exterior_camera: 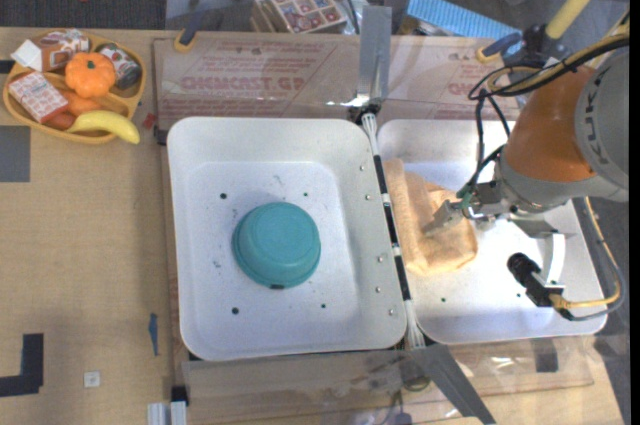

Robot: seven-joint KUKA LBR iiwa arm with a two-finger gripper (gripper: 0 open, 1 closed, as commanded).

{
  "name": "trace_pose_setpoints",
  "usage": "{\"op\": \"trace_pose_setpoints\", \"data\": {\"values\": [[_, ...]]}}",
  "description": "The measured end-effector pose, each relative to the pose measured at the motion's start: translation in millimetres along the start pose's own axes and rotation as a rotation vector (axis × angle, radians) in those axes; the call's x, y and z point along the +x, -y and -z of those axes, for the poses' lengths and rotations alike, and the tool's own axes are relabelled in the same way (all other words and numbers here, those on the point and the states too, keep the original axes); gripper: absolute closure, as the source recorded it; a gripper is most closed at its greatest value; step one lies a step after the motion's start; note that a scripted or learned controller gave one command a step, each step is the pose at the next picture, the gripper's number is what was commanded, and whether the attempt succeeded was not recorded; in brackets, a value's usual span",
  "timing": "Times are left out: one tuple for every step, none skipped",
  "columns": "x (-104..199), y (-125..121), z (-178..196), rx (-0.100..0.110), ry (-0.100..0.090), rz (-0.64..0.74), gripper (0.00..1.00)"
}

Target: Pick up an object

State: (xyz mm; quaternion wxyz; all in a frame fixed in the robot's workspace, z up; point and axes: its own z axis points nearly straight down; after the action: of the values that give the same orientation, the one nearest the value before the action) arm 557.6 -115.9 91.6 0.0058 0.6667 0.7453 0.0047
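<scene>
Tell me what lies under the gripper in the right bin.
Under the gripper lies a tan, sponge-like block against the left wall of the right bin. The gripper covers part of the block's top, so whether it touches is unclear.

A grey KUKA arm (600, 128) wears a broad orange band (545, 138) above its wrist, black cables (487, 103) looping alongside, with dark lettering visible on its grey casing.

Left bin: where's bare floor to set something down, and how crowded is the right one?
In the left bin, bare floor rings the teal bowl, widest behind it. The right bin is crowded: tan sponge by the divider, claw over it.
</scene>
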Motion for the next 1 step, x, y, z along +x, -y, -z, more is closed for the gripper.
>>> {"op": "trace_pose_setpoints", "data": {"values": [[-9.9, 19.8, 0.4, -0.001, -0.001, 0.061, 0.00]]}}
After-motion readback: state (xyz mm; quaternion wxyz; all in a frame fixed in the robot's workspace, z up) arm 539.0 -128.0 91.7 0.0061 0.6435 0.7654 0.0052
